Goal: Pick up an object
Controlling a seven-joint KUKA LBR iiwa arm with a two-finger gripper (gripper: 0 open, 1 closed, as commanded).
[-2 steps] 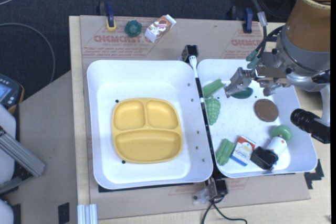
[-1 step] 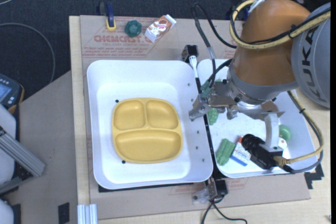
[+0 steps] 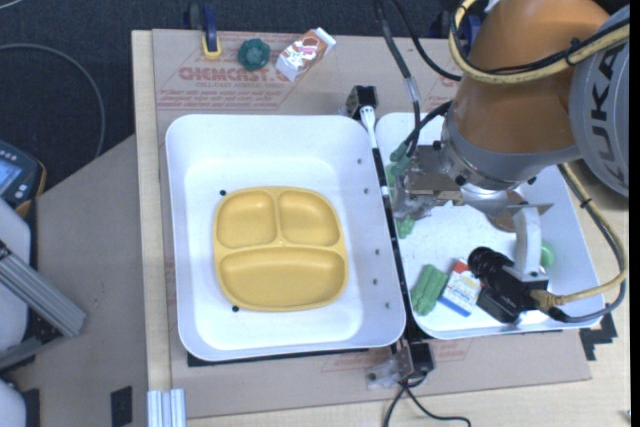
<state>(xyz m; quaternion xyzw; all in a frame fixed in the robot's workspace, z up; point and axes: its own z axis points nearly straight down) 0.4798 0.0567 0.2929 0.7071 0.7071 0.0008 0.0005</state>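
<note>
The gripper [image 3: 406, 191] is hanging low over the right bin [image 3: 575, 215], close to that bin's left wall, and the arm [image 3: 525, 65] above is covering much of it; whether it is wide or narrow cannot be told from here. A green piece [image 3: 403, 226] is showing just beneath it, possibly touching it, though its shape is hard to make out. Nearer the front of the same bin a green block [image 3: 430, 287] is lying tilted, with a small box [image 3: 462, 294] just beside it on the right, partly hidden. The arm is hiding the bin's back half. In the left bin [image 3: 190, 215] a yellow plate [image 3: 280, 246] with three compartments is sitting flat. Behind the bins, on the board [image 3: 160, 95], a carton [image 3: 305, 54], a teal cap [image 3: 254, 52] and a clamp [image 3: 209, 32] are resting.
</note>
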